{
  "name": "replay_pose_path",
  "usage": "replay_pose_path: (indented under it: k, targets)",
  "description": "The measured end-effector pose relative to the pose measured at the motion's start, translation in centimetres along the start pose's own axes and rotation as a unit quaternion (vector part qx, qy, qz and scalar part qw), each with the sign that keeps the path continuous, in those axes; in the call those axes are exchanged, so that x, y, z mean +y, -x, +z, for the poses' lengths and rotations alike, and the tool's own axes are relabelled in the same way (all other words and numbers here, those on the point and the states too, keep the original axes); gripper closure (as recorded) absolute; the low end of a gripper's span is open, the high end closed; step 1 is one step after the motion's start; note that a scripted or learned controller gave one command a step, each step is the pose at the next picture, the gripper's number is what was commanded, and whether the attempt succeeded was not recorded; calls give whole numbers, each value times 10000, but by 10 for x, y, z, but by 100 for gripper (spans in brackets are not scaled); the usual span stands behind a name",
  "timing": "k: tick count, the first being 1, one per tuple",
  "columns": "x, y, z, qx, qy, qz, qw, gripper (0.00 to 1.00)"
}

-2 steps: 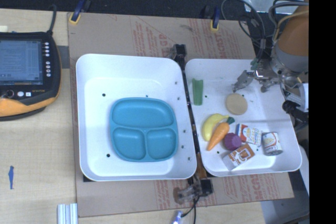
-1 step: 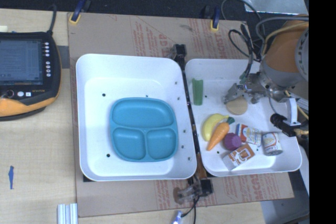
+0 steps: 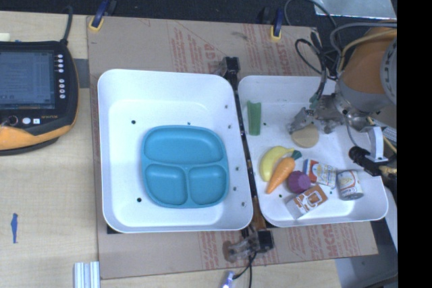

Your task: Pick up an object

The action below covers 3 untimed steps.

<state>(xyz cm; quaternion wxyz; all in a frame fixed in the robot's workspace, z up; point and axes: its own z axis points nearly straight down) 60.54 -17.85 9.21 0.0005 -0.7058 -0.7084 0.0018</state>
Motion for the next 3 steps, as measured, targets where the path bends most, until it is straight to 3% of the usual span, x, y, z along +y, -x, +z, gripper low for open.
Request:
replay_pose_path:
  k: [1, 2, 3]
  targets:
    - [0, 1, -11, -3, -3, 1, 10000, 100]
    - [-42, -89, -101, 8, 4, -20, 10000, 100]
    - [-26, -136, -143, 12, 0, -4, 10000, 100]
